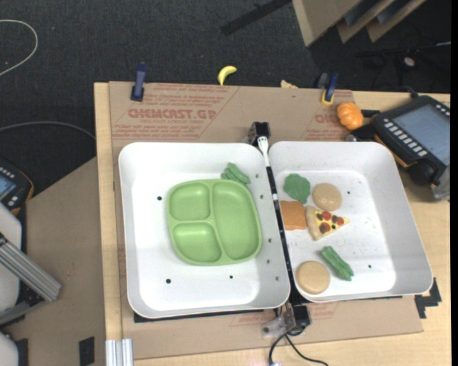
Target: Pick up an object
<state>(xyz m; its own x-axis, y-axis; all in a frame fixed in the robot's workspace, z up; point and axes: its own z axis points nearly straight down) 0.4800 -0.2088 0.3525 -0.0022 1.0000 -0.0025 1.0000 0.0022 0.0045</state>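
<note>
Across two bins [143, 286]: one tray [213, 220], seven foods [326, 223].

A dark speckled carpet floor [64, 64] fills the upper part of the frame; a pale wooden surface [68, 236] spans the lower part, topped by a brown cardboard sheet [179, 111] held by blue clamps [138, 82]; a thin white cable [21, 36] loops at upper left; cardboard boxes [351, 21] sit upper right.

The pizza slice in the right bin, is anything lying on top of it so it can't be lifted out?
Nothing lies on the pizza slice, and the space above it is open. It is crowded at the sides, though: the orange toast piece touches its left edge and a tan round cookie sits just behind it.
</note>
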